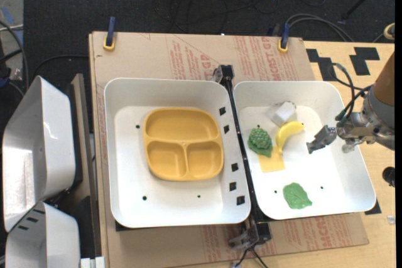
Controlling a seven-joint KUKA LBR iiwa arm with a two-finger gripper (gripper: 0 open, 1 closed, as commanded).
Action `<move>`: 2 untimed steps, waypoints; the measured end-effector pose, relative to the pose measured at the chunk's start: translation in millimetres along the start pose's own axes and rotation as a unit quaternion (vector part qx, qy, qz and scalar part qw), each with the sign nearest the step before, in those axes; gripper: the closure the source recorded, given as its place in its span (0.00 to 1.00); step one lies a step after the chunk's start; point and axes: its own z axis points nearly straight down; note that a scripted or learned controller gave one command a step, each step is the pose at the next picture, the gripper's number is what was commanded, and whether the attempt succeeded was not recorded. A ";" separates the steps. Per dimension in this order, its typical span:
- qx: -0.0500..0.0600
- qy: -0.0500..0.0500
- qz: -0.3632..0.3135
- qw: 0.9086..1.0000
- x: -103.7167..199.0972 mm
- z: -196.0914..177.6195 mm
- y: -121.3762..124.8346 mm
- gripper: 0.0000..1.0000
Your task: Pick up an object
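**Gripper over right bin, nothing visibly in it**

Near edge of right bin (352, 198): green blob (296, 195), lying alone. Further back: flat yellow slice (272, 162), dark green leafy piece (260, 140) touching its far edge, banana (287, 132) just beside that, white block (283, 112) behind the banana. Gripper (319, 139) sits right of the banana, apart from it, over bare bin floor; can't tell if the claw is spread or clenched. Left bin (119, 135) holds a yellow divided plate (183, 143), three compartments.
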 end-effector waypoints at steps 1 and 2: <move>-0.006 -0.001 -0.002 1.000 0.4 -6.0 2.6 0.00; -0.003 0.000 -0.001 1.000 3.1 58.0 2.0 0.00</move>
